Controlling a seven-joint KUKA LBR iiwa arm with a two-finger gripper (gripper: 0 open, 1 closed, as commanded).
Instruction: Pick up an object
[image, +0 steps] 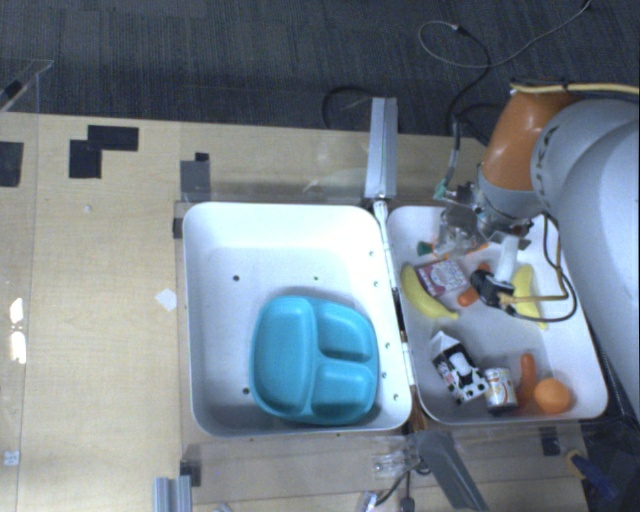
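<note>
Leftward, blue divided tray (315, 358) in left bin (215, 235). Rightward, right bin (590, 385) with banana (428, 298), orange (551, 396), can (497, 388), packet (443, 274); gripper (462, 238) low over packet, finger state unclear.

A pale wooden tabletop (90, 330) is stretching out under everything, with a few black patches (102, 150) sitting on it near the far left edge. Two shallow white bins are lying side by side on it. The left bin (215, 250) is holding a blue divided tray (316, 357), which is resting toward the bin's near right corner with its compartments facing up. A grey metal post (381, 150) is standing at the far end of the seam between the bins. Beyond the tabletop, dark carpet (200, 50) is showing, and a thin black cable (470, 50) is looping across it.
</note>
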